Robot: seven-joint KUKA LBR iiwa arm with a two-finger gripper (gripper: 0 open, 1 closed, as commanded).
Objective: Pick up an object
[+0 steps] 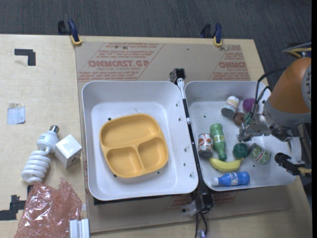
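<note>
The right bin (203, 95) holds several small items: a green bottle (217, 140), a red can (205, 144), a banana (225, 164), a blue bottle (232, 179), a dark green ball (240, 150), a green can (259, 154), a white jar (230, 105), a purple piece (249, 104) and a brown piece (239, 118). My gripper (246, 133) reaches in from the right and hangs low over the bin's right half, just above the green ball and beside the green can. Its tip is dark and small against the clutter.
The left bin (94, 108) carries a yellow divided plate (133, 145). On the bench at left lie a spiral light bulb (39, 157), a white cube (68, 150) and a crumpled pink bag (47, 212). A black divider (185, 118) runs between the bins.
</note>
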